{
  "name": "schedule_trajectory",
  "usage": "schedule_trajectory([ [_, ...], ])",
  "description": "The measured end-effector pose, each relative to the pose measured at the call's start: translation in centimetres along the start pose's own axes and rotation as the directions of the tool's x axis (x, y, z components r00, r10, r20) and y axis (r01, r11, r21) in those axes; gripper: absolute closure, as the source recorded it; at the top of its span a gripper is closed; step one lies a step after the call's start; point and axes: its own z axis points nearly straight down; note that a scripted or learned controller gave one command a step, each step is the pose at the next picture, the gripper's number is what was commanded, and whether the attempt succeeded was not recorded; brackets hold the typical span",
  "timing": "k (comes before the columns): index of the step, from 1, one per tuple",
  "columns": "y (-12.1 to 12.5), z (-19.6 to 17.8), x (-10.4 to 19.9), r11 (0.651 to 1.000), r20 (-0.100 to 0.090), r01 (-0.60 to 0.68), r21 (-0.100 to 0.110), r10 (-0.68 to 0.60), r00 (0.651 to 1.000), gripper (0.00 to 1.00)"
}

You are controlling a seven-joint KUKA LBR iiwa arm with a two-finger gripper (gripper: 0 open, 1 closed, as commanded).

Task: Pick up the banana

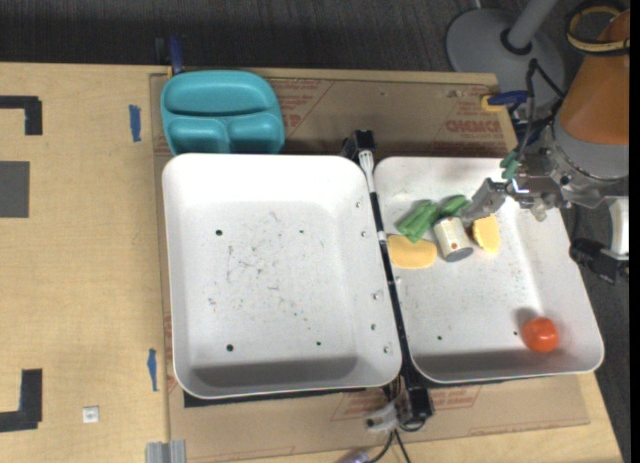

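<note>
In the right bin (pixel 560 291), a yellow curved piece (pixel 488 235) that looks like the banana lies near the back. A small silver can (pixel 452 238) touches its left side. A second yellow, rounded piece (pixel 411 253) rests by the bin's left wall. My gripper (pixel 487 199) reaches in from the right, just above and behind the yellow curved piece, and hides that piece's upper edge. I see nothing held in it.
A green vegetable (pixel 431 215) lies behind the can. A small orange-red ball (pixel 541 334) sits at the right bin's front right. The left bin (pixel 270 271) adjoins it. A teal divided tray (pixel 221 111) stands behind the left bin.
</note>
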Motion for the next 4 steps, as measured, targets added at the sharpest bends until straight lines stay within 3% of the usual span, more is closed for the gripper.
schedule_trajectory([
  [1,-2.8,5.2,9.7,0.998,-0.001,-0.059,0.002,0.059,0.998,0.0],
  [2,-8.5,5.2,15.8,0.997,-0.001,0.082,0.003,-0.082,0.997,0.0],
  [3,-8.5,7.6,26.7,0.995,0.0,0.102,0.0,-0.102,0.995,0.0],
  [4,-8.4,15.1,30.2,0.912,-0.001,0.41,0.0,-0.41,0.912,0.0],
])
